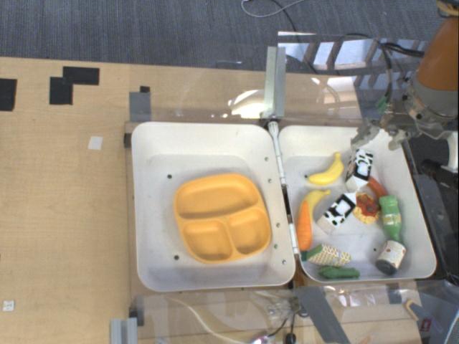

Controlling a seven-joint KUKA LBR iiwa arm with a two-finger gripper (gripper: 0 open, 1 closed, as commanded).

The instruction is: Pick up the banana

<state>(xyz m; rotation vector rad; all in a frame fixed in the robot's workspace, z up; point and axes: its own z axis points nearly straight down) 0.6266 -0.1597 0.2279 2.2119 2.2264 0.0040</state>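
While gripper (379, 130) hangs w/ fingers apart, holding nothing, banana (326, 170) lies curved, yellow.

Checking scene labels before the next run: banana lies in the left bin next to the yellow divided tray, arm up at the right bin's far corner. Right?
One thing is wrong. The banana lies in the right bin, among the other toy foods, not in the left bin. The yellow divided tray sits alone there. The arm is at the right bin's far corner, as the camera view shows.
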